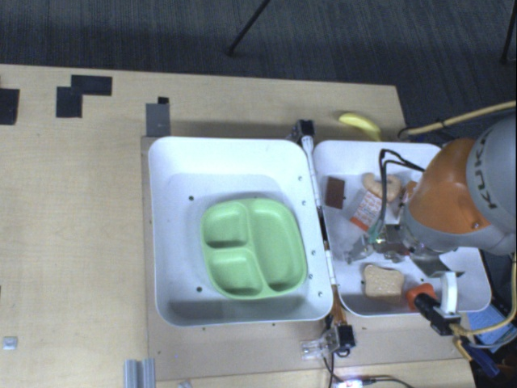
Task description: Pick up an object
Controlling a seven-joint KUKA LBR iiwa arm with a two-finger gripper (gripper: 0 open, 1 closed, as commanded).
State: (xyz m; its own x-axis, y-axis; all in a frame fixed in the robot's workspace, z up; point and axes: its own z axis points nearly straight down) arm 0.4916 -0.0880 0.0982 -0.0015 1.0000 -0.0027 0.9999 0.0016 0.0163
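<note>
The right bin (477, 293) is crowded. The arm (452, 196), grey with a glossy orange band, comes in from the right and covers much of the bin's middle. The gripper (373, 247) sits low over the bin floor; whether it is clenched or released cannot be told, as its tip is a blur of metal parts. Just below it lies a slice of toast (383, 280) — tan, roughly square, matte. Left of the arm are a small brown block (335, 191), a white packet with red print (366, 208), and a pale biscuit-like piece (380, 186). An orange-and-white item (432, 295) lies near the bin's lower edge. The left bin (170, 217) holds a smooth green divided plate (254, 247) with three compartments. A yellow banana (359, 123) rests on the wooden bench beyond the bins
</note>
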